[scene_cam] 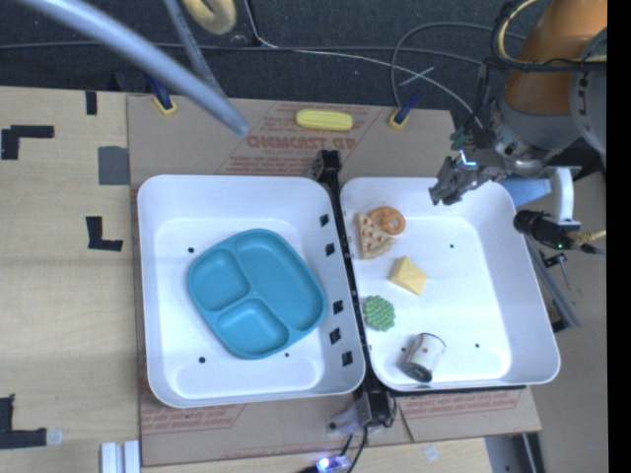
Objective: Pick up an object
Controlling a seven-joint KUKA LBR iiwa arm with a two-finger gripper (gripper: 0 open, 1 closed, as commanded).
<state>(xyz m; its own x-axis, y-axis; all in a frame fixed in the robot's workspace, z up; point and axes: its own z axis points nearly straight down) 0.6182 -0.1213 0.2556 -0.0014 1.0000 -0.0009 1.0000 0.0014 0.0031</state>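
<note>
Resting on a cardboard-covered wooden bench (59, 294), two shallow white plastic bins (163, 363) sit side by side. The dark two-finger gripper (446, 187) hangs over the right bin's far rim; its grip state is unclear. Below and left of it lie a pretzel (386, 219), waffle wedge (371, 235), yellow cheese block (408, 275), green ruffled piece (379, 311) and small cup (422, 355).

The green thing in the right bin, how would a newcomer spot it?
Find the right bin. Along its left wall, below the waffle, lies a small round green piece. It is the bin's one green item, left of the grey cup.
</note>
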